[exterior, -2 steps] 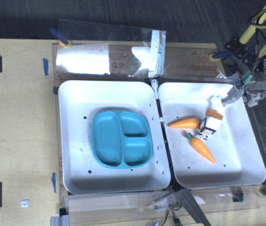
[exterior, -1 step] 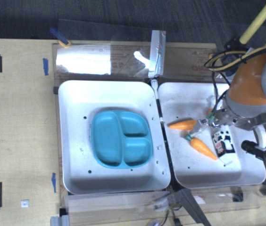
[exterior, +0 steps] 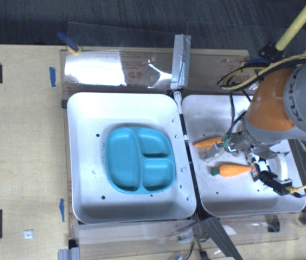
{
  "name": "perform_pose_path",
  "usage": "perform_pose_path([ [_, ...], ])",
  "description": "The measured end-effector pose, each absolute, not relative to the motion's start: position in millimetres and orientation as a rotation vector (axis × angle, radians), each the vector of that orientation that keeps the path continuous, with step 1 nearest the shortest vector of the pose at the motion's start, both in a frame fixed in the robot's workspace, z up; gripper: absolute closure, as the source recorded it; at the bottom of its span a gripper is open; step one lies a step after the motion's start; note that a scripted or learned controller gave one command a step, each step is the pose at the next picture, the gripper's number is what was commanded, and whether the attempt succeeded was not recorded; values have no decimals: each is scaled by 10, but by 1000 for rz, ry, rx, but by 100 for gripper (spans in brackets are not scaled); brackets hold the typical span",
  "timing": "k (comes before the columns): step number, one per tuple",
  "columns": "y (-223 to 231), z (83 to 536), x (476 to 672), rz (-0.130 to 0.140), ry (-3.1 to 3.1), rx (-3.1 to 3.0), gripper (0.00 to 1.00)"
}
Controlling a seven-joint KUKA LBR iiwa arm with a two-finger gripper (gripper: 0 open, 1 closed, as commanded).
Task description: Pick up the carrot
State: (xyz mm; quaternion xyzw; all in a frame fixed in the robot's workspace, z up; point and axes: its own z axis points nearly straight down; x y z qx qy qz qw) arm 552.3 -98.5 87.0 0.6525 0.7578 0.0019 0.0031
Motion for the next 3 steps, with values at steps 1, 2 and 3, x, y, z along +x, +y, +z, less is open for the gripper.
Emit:
perform_pose_path([
  [1, -972, 864, 6023, 6, 2322, 2108, 0],
  [2, -965, 843, 6628, -24, 2377, 2084, 0],
  [3, -1792, 1887, 6687, 2, 2638, 1689, 0],
])
